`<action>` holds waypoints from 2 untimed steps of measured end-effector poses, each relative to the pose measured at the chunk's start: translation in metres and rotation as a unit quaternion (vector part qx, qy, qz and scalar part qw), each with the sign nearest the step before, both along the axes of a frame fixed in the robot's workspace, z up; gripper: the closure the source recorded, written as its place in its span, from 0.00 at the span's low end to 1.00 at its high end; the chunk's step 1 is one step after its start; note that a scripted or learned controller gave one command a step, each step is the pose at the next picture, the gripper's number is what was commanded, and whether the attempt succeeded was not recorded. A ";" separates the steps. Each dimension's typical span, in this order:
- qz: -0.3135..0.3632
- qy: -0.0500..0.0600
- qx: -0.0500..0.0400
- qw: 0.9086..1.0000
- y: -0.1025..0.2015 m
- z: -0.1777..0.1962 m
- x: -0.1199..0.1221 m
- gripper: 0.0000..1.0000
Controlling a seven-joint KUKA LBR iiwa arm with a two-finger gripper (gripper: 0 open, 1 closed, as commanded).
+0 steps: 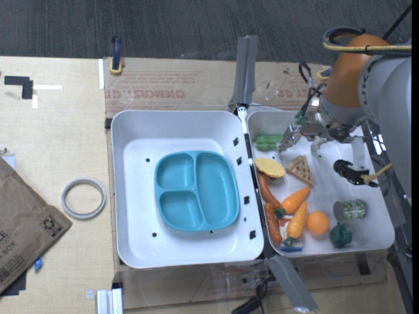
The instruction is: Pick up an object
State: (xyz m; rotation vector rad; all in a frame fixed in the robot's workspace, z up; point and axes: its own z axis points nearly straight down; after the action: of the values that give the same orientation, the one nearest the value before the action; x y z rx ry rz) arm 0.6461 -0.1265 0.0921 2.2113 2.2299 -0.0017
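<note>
**Gripper low over the far end of the toy-food bin**

Gripper (302,138) hangs in the far part of the right bin (386,237), arm reaching in from the right; its two fingers stand a little apart with nothing between them.

Working from the near edge of that bin: a dark green broccoli-like piece (340,235) sits in the near right corner, an orange ball (317,223) just beside it, and a small can (349,210) toward the right wall. Two carrots (296,209) lie aslant near the middle, and a long red sausage (268,205) runs along the left wall. Farther in, a waffle wedge (300,169) and a yellow bun-like piece (270,168) lie close under the fingers, with a green leafy piece (266,141) at the far left corner.

The waffle wedge looks the likeliest pick: light, stiff plastic I'd guess, somewhat slick, best pinched across its narrow sides.

The left bin (127,175) holds a blue divided tray (198,190).
</note>
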 end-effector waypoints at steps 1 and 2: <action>-0.045 0.001 0.000 0.999 0.012 0.000 -0.050 0.00; -0.047 0.001 0.000 0.999 0.011 0.008 -0.050 1.00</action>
State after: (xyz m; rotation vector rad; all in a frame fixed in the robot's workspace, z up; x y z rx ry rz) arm 0.5959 -0.1158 0.1003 2.3156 2.1246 -0.0044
